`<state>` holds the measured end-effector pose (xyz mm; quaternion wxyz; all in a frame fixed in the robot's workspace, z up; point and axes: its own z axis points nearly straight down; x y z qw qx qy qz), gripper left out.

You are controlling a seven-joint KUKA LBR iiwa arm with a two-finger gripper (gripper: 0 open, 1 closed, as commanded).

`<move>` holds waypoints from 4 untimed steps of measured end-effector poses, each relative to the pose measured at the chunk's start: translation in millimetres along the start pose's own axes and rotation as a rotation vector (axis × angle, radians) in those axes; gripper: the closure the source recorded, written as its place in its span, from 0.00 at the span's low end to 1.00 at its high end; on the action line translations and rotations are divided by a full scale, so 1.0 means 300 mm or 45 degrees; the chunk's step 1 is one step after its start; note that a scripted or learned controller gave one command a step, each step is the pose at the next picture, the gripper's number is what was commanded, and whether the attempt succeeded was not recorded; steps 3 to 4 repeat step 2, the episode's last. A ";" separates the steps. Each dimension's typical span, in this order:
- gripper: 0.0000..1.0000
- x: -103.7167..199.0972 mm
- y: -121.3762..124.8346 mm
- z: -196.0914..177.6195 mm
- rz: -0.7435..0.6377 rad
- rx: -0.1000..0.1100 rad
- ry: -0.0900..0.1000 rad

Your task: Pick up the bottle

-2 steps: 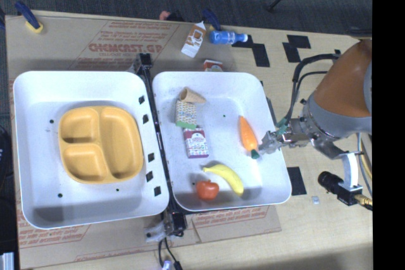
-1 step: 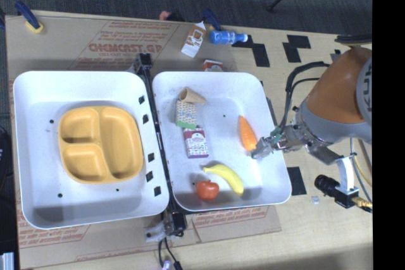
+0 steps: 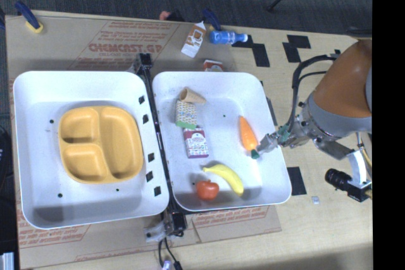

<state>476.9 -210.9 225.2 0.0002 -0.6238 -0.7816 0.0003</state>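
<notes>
A smooth yellow divided plate [image 3: 100, 142] is lying in the left bin [image 3: 25, 136]. In the right bin [image 3: 221, 82], the bottle [image 3: 192, 126], slim with a patterned label and tan cap, is lying lengthwise left of centre, with bare floor showing around it. A curved banana [image 3: 226, 176] is sitting beside a round tomato [image 3: 207, 190] near the lower rim. A tapered carrot [image 3: 248, 134] is lying near the right wall. The gripper [image 3: 266, 143] is hanging over that wall, just beside the carrot's green end; whether it is open cannot be told.
</notes>
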 end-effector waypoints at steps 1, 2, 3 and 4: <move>1.00 0.000 0.000 -0.055 -0.062 -0.001 -0.001; 1.00 -0.001 -0.001 -0.085 0.223 0.000 -0.001; 1.00 -0.001 -0.001 -0.085 0.223 0.000 -0.001; 1.00 -0.001 -0.001 -0.085 0.223 0.000 -0.001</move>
